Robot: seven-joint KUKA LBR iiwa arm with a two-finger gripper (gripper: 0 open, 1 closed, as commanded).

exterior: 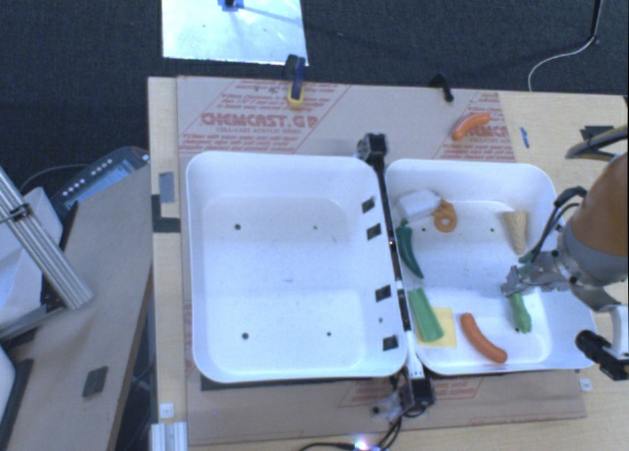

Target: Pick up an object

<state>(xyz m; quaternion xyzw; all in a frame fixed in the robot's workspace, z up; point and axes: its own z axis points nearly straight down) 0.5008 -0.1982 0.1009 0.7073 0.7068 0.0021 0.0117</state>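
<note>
My gripper reaches in from the right and hangs low over the right side of the right bin. A small green stick lies or hangs directly below it, its top end touching or hidden by the gripper. An orange sausage lies to the left of the stick near the bin's front. A pale cone sits just behind the gripper. Towards the left of this bin are a white block, an orange ring, a green pod, a green bar and a yellow slice.
The left bin stands beside the right one, with a black hinge strip between them. Another orange sausage lies on the board behind the right bin. A yellow clamp sits at the board's far edge.
</note>
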